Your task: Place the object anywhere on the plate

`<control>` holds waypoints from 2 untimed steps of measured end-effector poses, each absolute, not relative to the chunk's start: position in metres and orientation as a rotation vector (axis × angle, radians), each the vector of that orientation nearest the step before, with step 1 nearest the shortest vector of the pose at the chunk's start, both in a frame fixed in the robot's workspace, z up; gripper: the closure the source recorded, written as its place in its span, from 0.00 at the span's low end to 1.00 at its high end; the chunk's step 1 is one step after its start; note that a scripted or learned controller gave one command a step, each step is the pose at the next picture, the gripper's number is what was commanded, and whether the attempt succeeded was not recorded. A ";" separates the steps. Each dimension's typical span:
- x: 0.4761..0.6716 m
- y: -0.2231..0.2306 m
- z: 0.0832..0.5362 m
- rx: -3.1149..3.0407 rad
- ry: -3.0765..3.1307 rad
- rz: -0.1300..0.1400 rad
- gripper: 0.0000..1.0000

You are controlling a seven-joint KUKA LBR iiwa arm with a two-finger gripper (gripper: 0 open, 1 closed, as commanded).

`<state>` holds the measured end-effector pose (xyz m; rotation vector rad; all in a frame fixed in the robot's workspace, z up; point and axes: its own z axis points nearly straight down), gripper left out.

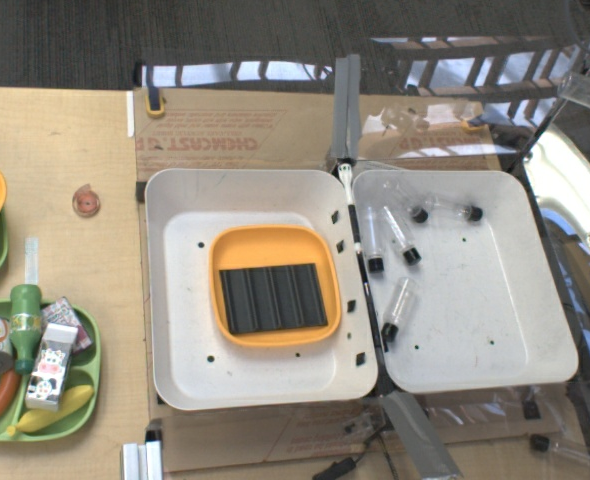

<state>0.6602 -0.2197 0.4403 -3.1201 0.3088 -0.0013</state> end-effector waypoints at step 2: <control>0.592 -0.221 0.436 -3.119 0.310 0.001 0.00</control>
